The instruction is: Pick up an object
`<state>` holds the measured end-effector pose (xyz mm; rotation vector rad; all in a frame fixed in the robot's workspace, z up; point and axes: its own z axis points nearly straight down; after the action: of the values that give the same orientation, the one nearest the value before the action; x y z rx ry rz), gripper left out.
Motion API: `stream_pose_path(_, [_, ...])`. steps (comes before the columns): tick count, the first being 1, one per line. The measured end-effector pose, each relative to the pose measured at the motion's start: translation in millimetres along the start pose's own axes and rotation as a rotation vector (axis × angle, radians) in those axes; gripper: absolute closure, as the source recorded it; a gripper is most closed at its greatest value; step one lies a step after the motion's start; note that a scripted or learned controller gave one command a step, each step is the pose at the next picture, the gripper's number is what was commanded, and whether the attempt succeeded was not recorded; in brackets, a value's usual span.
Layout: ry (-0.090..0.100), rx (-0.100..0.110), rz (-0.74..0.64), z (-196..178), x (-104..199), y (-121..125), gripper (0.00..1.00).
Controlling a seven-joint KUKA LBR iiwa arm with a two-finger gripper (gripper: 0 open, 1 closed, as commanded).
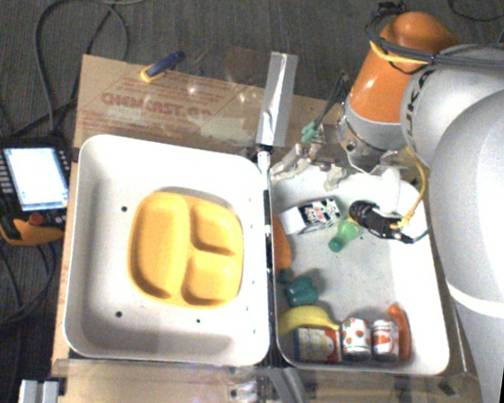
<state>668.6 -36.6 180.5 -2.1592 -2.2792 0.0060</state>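
My gripper hangs below the orange wrist band over the far left corner of the right bin. Just in front of it lies a small white box with dark print. A green bottle lies to the right of that box. Nothing is visibly held. Along the bin's left wall lie an orange object and a teal object. At the near edge sit a yellow item and a blue-labelled can.
Two small red-and-white cans and an orange piece stand at the right bin's near right. The left bin holds a yellow divided tray. A handheld pendant lies left of the bench. The grey arm covers the right side.
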Motion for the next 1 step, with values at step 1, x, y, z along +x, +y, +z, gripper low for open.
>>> stream_pose_path(1, [-0.001, 0.001, 0.055, 0.5, -57.0, -3.5, 0.0])
